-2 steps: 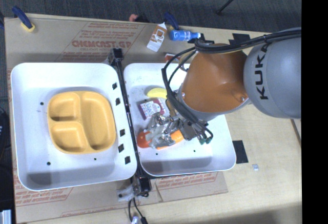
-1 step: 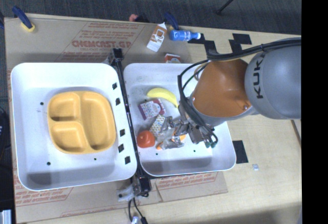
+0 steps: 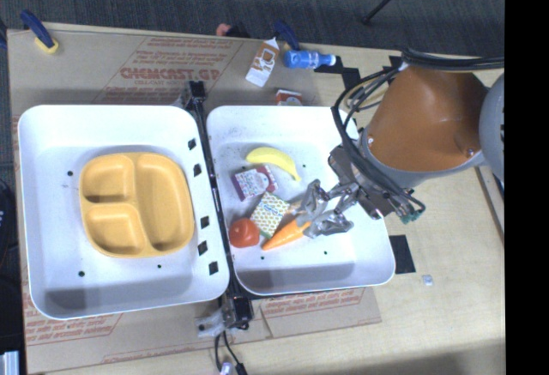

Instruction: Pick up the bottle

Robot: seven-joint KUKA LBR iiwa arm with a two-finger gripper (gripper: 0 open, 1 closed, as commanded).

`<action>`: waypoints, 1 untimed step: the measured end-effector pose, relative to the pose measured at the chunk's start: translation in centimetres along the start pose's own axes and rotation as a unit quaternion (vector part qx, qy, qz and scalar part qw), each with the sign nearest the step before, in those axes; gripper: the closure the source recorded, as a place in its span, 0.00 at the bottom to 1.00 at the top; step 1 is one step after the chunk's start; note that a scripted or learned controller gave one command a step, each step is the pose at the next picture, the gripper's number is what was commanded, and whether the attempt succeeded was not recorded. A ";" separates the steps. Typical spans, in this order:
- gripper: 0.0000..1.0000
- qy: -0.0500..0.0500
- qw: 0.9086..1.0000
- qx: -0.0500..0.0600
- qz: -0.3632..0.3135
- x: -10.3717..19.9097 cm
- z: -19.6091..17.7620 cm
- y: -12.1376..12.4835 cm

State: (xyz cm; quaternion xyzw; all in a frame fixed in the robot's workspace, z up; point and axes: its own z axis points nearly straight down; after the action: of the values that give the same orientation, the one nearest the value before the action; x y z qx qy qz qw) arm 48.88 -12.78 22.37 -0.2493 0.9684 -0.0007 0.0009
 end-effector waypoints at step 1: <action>1.00 0.002 1.000 -0.002 0.029 3.7 7.3 -5.4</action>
State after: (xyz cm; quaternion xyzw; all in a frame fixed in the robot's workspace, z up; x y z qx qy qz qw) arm 48.32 -19.33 15.09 -0.2210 0.9753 0.0005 -0.0013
